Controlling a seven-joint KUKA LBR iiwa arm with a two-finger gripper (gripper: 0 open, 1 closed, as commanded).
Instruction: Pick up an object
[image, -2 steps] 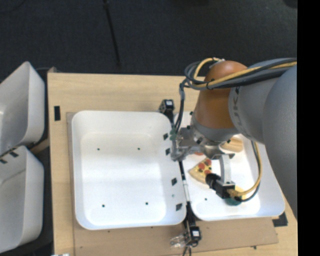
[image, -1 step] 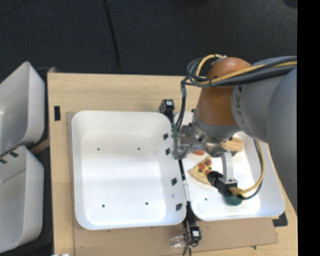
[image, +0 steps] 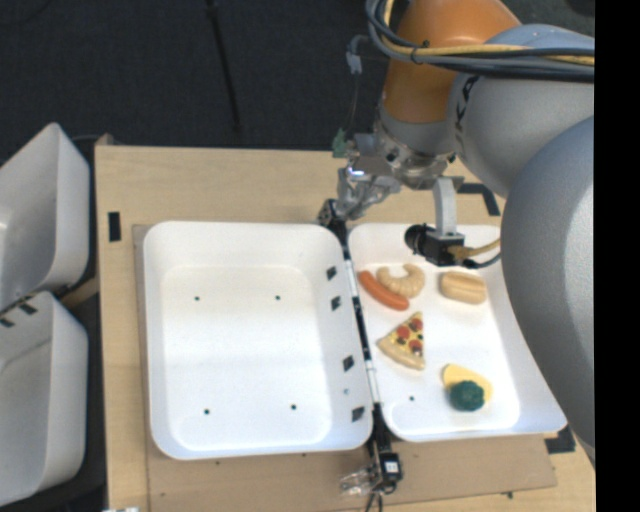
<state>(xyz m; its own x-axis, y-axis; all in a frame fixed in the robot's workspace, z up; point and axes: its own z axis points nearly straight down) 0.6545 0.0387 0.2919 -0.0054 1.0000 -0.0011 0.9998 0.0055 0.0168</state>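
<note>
The right bin (image: 520, 390) holds several toy foods. A red sausage (image: 381, 290) lies beside a pale curved croissant (image: 408, 277), with a tan bread roll (image: 462, 288) to their right. A pizza slice (image: 405, 341) lies nearer the front, and a green and yellow vegetable (image: 466, 389) sits at the front right. My gripper (image: 350, 200) hangs over the far left corner of the right bin, by the divide between the bins, above and behind the sausage. Nothing shows in its grasp.
The left bin (image: 160, 330) stands beside the right one, their rims meeting along a line of black clips (image: 352, 325). A black fitting with a cable (image: 432, 243) hangs at the far side of the right bin. The grey arm (image: 540, 150) covers the right.
</note>
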